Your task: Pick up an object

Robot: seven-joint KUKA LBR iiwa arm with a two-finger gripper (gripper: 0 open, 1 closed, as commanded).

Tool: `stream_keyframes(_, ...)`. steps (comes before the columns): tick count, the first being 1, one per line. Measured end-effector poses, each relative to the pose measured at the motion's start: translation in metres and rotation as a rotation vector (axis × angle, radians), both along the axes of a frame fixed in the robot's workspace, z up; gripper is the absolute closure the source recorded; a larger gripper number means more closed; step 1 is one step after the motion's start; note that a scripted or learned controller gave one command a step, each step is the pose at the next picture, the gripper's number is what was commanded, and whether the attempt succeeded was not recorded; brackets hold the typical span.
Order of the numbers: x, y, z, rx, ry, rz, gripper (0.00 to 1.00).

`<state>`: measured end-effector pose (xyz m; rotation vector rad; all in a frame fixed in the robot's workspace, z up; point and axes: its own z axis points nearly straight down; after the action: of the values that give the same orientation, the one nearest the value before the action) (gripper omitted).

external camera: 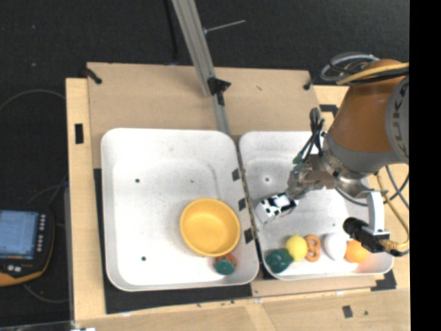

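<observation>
Where bins meet, a round yellow bowl [210, 226] sits.

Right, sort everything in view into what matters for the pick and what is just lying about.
In play:
- gripper, low in the right bin
- black-and-white toy just beneath it

Lying about:
- yellow bowl in the left bin
- teal piece by that bowl
- yellow ball
- green piece
- orange ring
- white ball
- orange piece

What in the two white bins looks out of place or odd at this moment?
Nothing looks spilled or damaged. The yellow bowl sits upright in the left bin, a small teal object beside it. The right bin has small items along its near edge, and the gripper hangs by a black-and-white toy.
</observation>
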<state>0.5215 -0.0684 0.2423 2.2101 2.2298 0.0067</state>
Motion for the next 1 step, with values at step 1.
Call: stream_keyframes(1,0.0028,0.0475,-0.0079,-0.001,0.004,-0.002,1.0)
